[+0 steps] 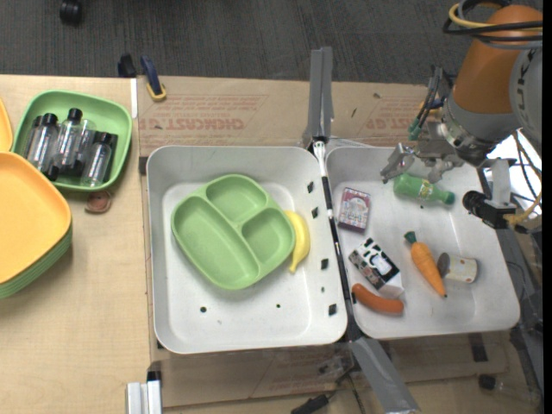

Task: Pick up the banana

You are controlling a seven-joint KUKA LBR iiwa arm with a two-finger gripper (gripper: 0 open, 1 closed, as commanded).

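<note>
Wooden bench (78, 335) carrying two shallow white plastic bins; grey carpet behind. Left bin (172, 317): a glossy green divided plate (231, 229), the curved yellow banana (298, 240) touching its right rim, untouched. Right bin (483, 309): end effector (416, 164) poised over a green bottle (423, 189), whether released or clenched cannot be told. Reach, grasp and lift apparently all remain.

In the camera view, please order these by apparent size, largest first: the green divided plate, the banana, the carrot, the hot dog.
1. green divided plate
2. banana
3. carrot and hot dog look about alike, so I leave them unranked.
</note>
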